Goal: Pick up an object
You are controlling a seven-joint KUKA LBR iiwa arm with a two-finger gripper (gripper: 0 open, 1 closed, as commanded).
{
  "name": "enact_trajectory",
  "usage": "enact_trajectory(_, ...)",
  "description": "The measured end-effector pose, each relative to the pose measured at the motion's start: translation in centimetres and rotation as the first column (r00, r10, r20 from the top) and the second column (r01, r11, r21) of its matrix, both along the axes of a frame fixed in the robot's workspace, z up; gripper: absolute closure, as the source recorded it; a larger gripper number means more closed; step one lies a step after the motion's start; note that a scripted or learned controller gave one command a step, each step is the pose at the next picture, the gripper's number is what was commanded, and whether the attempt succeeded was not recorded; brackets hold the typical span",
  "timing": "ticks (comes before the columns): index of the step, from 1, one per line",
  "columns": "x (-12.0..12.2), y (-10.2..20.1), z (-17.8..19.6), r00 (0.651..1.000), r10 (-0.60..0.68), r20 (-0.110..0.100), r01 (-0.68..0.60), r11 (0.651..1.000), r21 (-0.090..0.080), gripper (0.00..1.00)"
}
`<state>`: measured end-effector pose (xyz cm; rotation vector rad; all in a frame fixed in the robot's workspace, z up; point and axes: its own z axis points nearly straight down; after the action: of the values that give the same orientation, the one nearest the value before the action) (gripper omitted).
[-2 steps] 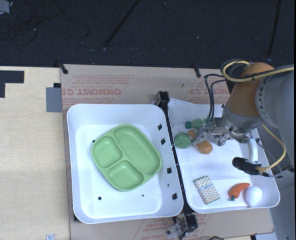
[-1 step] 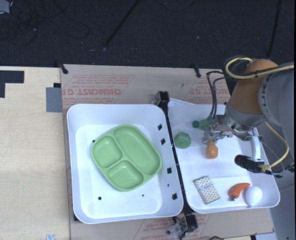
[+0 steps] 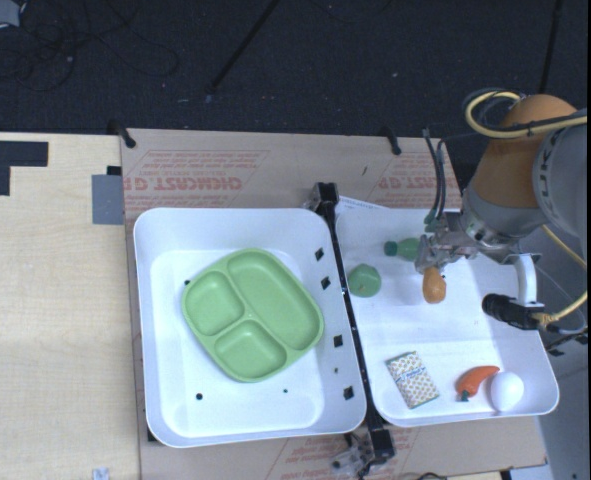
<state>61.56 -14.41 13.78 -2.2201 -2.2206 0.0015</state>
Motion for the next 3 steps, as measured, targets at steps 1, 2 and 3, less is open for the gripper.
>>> enact_trajectory(1, 0.1, -0.1, 4.1, 1.000, 0.000, 0.000, 0.000, 1.000, 0.000, 1.00)
enact_trajectory(2, 0.2, 0.4, 10.1, 1.000, 0.001, 0.002, -0.001, 1.000, -0.001, 1.00)
enact_trajectory(3, 0.2, 0.3, 11.1, 1.000, 0.003, 0.001, -0.003, 1.000, 0.000, 1.00)
